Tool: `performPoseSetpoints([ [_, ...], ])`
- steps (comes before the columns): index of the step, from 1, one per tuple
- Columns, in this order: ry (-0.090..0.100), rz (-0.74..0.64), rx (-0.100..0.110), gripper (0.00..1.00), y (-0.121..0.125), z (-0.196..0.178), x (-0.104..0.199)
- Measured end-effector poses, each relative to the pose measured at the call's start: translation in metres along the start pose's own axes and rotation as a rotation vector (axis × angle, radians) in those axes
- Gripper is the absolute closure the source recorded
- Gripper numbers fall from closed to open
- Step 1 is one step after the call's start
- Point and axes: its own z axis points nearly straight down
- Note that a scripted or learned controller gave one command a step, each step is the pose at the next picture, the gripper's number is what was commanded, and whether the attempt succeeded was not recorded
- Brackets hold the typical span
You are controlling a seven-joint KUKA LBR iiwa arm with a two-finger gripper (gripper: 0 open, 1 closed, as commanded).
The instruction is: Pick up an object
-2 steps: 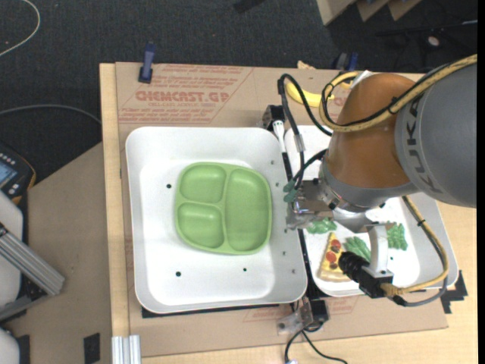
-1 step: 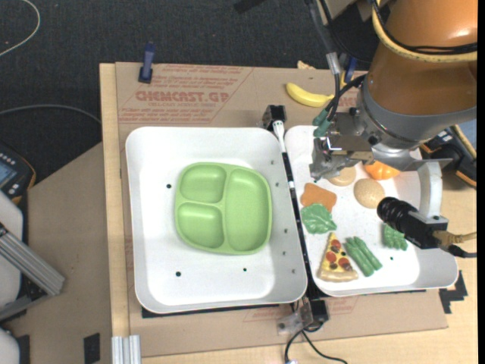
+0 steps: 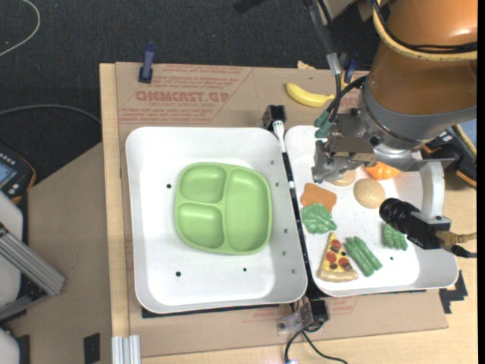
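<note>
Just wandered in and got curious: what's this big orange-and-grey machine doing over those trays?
It's a robot arm trying to pick something up. Its gripper is down in the right bin, among toy foods: a pizza slice, a potato and green pieces. I can't see anything held. The left bin holds a green divided plate.

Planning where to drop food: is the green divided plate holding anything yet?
Empty. The green divided plate sits in the left bin, all three compartments bare.
</note>
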Motion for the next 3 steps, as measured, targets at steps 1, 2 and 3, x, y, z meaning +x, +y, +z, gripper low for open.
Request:
performPoseSetpoints([
  [1, 0.0, -0.001, -0.002, 1.0, 0.001, -0.01, 0.0],
  [2, -0.001, -0.002, -0.004, 1.0, 0.001, -0.02, 0.001],
  [3, -0.001, 0.003, 0.02, 1.0, -0.004, 0.117, 0.019],
])
